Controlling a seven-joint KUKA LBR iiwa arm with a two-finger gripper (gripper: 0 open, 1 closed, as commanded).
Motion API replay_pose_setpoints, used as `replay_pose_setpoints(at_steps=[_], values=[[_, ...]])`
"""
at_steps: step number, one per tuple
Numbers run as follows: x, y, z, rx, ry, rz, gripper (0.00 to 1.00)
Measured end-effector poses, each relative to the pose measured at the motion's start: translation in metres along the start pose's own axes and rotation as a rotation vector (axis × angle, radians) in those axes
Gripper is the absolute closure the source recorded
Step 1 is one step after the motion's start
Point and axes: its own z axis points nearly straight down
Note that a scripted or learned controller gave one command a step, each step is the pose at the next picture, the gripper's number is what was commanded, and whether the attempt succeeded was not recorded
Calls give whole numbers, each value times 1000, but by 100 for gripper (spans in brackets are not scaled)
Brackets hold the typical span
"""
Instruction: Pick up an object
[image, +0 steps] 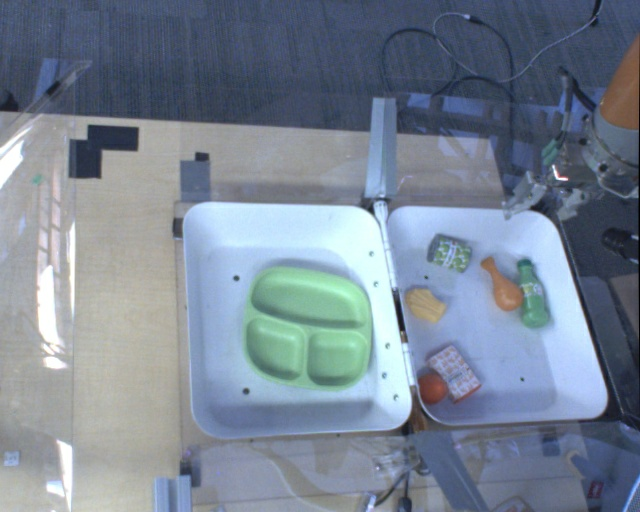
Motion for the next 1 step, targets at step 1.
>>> replay_pose_setpoints(at_steps=[1], values=[[2,-9,140,-4,-1,-167,0]])
